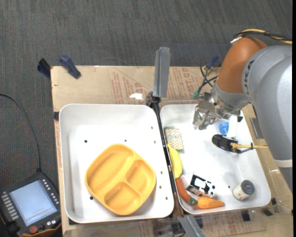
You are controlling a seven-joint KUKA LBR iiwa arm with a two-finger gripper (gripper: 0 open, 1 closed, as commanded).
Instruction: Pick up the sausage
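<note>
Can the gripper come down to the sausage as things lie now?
Probably yes, but tightly. The gripper hangs over the far end of the right bin; the sausage lies near the front left wall, with a banana, a carrot and a black-and-white toy crowding it.

Red printing is showing on the cardboard (113, 85) lying under the bins, in slanted lines and letters behind the right bin, but it is appearing reversed and too faint to be read. The small packet (174, 139) and the black-and-white box (201, 185) in the right bin are carrying markings too small to make out.
</note>
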